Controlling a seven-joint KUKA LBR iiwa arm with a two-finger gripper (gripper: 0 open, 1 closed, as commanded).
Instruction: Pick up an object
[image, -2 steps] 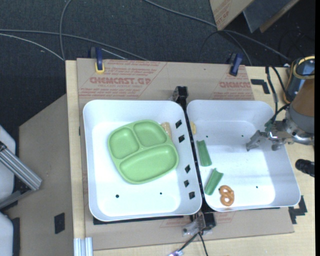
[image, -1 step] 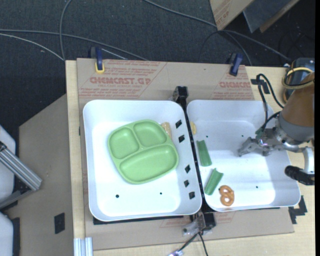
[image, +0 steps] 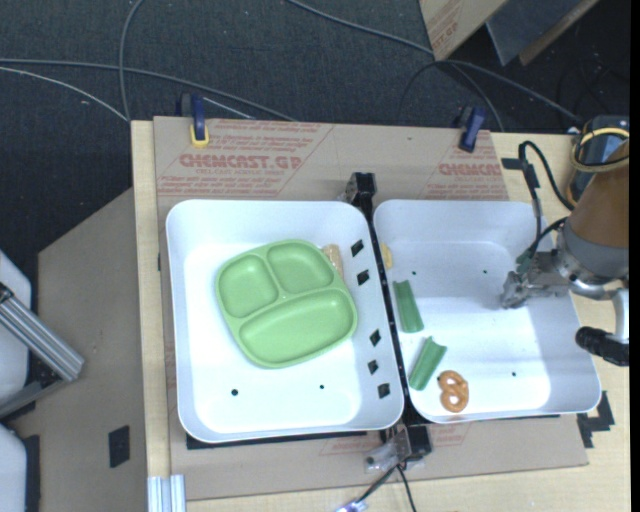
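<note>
Reaching in from the right edge of the camera view, the grey arm (image: 600, 225) with its orange band hangs over the right bin (image: 480, 225), its wrist bent down so that the hand (image: 520, 288) sits low near the bin's right-hand middle, just above or on the white floor; whether it touches cannot be told. The state of the hand cannot be made out at this size, and nothing shows in its grip. Well apart from it, along the bin's left side, lie three small things: a green stick (image: 407, 306) with its long axis running nearly straight up and down the view, close to the dividing wall; a second green piece (image: 427, 362) below it, tilted so its upper end points up and to the right; and a brown pretzel (image: 453, 390) just beside that piece's lower end, near the front wall. In the left bin (image: 200, 380) a green divided plate (image: 287, 302) lies flat, its large compartment toward the front.
</note>
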